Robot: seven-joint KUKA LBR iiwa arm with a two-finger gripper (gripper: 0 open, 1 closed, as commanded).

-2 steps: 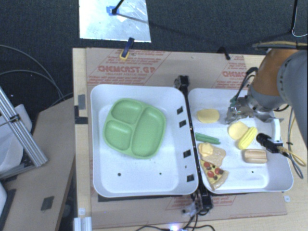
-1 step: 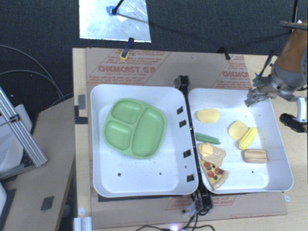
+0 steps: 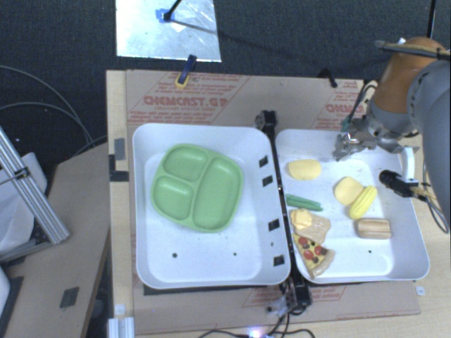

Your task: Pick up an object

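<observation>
Gripper [image 3: 345,145]: positioned over the right bin [image 3: 405,259], far edge; nothing visibly held, finger opening cannot be determined. Pale yellow food item [image 3: 304,169] lies in that bin, near the gripper. Cardboard sheet [image 3: 232,97] beyond the right bin reads "CHEMCAST GP", partly legible.
</observation>
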